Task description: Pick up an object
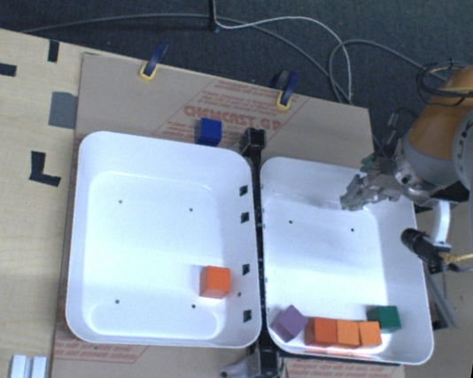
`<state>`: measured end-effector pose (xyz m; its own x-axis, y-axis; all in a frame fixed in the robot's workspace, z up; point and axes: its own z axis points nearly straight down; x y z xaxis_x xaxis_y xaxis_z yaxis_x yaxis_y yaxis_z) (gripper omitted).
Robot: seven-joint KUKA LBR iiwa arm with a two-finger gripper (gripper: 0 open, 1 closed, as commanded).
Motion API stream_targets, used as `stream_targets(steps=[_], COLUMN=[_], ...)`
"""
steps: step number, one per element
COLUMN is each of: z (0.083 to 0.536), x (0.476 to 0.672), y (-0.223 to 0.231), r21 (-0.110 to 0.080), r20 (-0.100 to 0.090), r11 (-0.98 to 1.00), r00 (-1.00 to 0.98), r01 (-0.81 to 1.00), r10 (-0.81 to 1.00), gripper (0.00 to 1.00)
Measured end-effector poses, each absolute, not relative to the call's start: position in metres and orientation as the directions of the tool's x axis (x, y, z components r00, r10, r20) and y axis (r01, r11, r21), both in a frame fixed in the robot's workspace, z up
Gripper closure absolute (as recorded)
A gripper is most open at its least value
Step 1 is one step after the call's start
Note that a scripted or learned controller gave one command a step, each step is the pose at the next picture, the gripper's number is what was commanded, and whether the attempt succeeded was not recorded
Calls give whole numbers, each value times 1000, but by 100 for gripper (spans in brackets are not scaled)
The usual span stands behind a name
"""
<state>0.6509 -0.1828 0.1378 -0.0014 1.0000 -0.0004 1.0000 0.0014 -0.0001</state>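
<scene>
My gripper (pixel 353 198) hangs over the far right part of the right bin (pixel 317 242), with nothing seen between its fingers. Along that bin's near edge lie a purple block (pixel 289 322), two orange blocks (pixel 321 332) (pixel 347 334), a lighter orange block (pixel 369 333) and a green block (pixel 386 317). One orange cube (pixel 215 282) sits in the left bin (pixel 125 210), near its front right corner. All the blocks lie well away from the gripper.
A blue cube (pixel 209 131) rests on the cardboard behind the left bin. Black clips (pixel 252 141) join the bins along the middle divider. Cables run across the dark floor behind the bench.
</scene>
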Motion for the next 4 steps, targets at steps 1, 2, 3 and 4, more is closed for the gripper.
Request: stream_targets(steps=[1,2,3,4], z=[184,230,283,266], x=[646,646,647,636], y=[-177,-185,-185,-132], r21=[4,4,4,-1], r20=[-1,-1,-1,1], r11=[1,0,1,4], r00=[-1,0,-1,-4], r01=[1000,1000,1000,1000], r10=[1000,1000,1000,1000], gripper=[100,100,100,100])
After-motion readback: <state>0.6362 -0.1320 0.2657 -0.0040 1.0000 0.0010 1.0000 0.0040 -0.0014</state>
